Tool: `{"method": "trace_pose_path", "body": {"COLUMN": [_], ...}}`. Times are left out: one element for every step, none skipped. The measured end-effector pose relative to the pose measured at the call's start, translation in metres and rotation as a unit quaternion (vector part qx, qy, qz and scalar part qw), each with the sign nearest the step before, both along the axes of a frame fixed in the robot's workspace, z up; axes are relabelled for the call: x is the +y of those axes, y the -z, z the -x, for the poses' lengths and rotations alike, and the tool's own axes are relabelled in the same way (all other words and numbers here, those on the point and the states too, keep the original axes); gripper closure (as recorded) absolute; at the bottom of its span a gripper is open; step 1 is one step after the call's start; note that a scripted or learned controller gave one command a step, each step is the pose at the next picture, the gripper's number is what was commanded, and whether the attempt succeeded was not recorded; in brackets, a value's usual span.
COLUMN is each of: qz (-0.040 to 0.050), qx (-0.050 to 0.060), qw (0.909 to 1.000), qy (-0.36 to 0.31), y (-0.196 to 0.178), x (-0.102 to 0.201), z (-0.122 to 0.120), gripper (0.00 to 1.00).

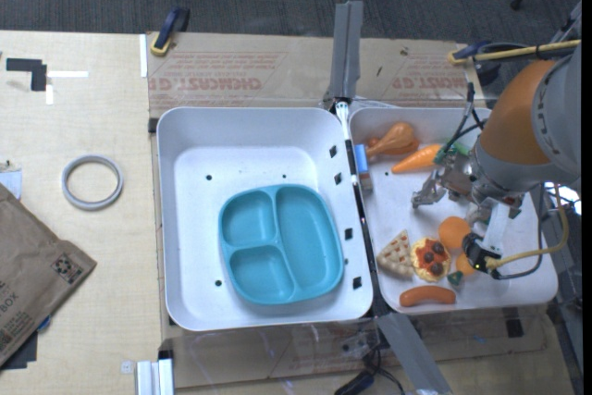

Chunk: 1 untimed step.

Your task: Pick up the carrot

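The orange carrot (pixel 418 158) lies in the right bin (pixel 536 291), near its back, with its green top pointing right toward the arm. My gripper (pixel 437 181) hangs just below and to the right of the carrot, low over the bin floor. It stands open, and nothing shows between its fingers (pixel 427 195). The upper finger is close to the carrot's green end; I cannot tell whether they touch.
Also in the right bin are a tan drumstick (pixel 392 140) behind the carrot, a pizza slice (pixel 395 254), a small round tart (pixel 431 258), an orange ball (pixel 453 231) and a sausage (pixel 427 296). The left bin (pixel 185 199) holds a blue divided plate (pixel 279 243).
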<state>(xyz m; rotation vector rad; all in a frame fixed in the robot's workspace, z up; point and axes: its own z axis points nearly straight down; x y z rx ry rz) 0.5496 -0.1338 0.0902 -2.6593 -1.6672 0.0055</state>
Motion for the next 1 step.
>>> {"method": "trace_pose_path", "body": {"qz": [-0.0004], "qx": [0.0], "qw": [0.9998], "qy": [0.02], "y": [-0.0001], "x": [-0.0343], "z": [0.0702], "gripper": [0.0]}}
